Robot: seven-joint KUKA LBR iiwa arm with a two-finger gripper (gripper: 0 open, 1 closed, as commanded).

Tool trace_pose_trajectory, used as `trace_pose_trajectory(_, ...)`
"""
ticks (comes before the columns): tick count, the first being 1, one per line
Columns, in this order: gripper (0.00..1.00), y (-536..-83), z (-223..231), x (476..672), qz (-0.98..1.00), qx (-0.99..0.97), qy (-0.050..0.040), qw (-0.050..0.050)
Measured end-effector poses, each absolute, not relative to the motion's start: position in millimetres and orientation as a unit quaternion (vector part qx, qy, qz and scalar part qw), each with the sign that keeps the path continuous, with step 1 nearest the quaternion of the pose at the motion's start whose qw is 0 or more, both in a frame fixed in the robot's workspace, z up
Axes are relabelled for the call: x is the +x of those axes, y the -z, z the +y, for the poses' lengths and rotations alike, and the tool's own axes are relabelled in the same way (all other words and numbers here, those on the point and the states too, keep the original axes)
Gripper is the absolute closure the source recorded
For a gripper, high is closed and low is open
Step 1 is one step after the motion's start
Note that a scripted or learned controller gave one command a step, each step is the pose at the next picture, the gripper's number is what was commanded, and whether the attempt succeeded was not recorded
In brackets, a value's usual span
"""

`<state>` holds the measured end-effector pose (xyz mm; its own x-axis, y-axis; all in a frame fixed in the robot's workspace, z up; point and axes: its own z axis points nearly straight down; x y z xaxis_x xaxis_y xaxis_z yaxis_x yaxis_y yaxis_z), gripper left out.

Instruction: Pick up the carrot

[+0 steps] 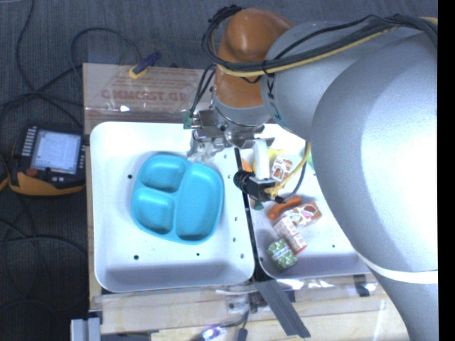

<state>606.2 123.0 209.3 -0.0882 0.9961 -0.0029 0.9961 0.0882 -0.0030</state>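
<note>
Asking: What is laid out, and where is the carrot to be found?

Answering: Two shallow white bins are seen from above, at a slant. The carrot (pixel 286 204), a short orange piece, is lying in the right bin (pixel 323 258), close to that bin's left wall. It is crowded by small printed cartons (pixel 295 226) just beside it, and a green packet (pixel 282 253) is set near them, toward the front. A blue divided tray (pixel 178 197) is seated in the left bin (pixel 114 261).

Asking: And the gripper?

Answering: The gripper (pixel 206 146) is hung over the far right corner of the left bin, above the tray's upper edge. It is parted from the carrot by the wall between the bins. Whether it is wide or narrow cannot be told, and nothing can be made out in its grasp.

Asking: What could go wrong from here?

Answering: If a descent is made at this spot, the tray's rim is likely to be struck or seized, since the carrot is not beneath. If the crossing is made too low, the dividing wall may be clipped. Once the carrot is reached, a carton may be caught along with it or in its place, because so little room is left around it. The carrot may also be shoved against the wall and squeezed out. Part of it is hidden by the arm's hardware, so its lie cannot be fully judged.
</note>
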Motion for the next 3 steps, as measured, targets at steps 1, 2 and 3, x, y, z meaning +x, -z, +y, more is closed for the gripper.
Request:
trace_pose_trajectory(1,1.00,-182.6,32.2,667.8,0.708,0.706,0.0027,0.000)
trace_pose_trajectory(2,1.00,-182.8,67.9,665.1,0.716,0.698,0.0027,0.001)
trace_pose_trajectory(3,1.00,-182.5,99.7,663.5,0.705,0.709,0.0023,0.000)
